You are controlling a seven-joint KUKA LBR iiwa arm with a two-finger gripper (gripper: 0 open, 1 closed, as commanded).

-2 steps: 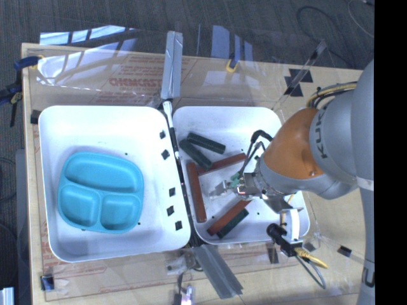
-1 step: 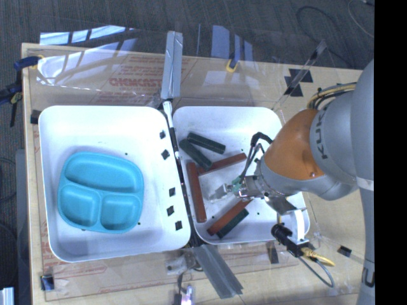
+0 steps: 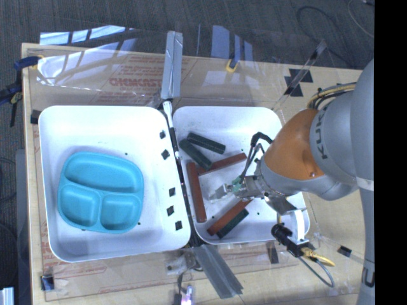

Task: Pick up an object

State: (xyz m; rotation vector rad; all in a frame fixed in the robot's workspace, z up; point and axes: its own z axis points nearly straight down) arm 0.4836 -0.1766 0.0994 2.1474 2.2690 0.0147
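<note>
White plastic formed both shallow bins on the bench (image 3: pixel 95 62). The left bin (image 3: pixel 48 189) sat at the 9 o'clock side of the view and the right bin (image 3: pixel 222 114) just beside it toward 3 o'clock, the two meeting at a central divider.

Left bin contents: one light blue tray (image 3: pixel 98 191) with three compartments, lying flat toward the 8 o'clock part of the bin floor.

Right bin contents:
1. A dark green block (image 3: pixel 205 143) lay near the 12 o'clock wall, tilted slightly.
2. A second dark block (image 3: pixel 194 154) lay just below it, toward 10 o'clock.
3. A long red-brown bar (image 3: pixel 196 192) ran along the 9 o'clock wall, nearly upright in the view.
4. A red-brown bar (image 3: pixel 221 164) lay aslant across the middle, its upper end pointing toward 2 o'clock.
5. A red-brown bar with a dark end (image 3: pixel 229 218) lay aslant near the 6 o'clock wall.

The grey arm (image 3: pixel 346 151), with its orange band (image 3: pixel 292 151), reached in from 3 o'clock over the right bin. The gripper (image 3: pixel 222 191) sat low over the middle of that bin, between the upper slanted bar and the lower one, pointing toward 9 o'clock. Whether it was clenched or released could not be told from where I stood, and no object was seen between its tips. All bars and blocks lay on the bin floor.
</note>
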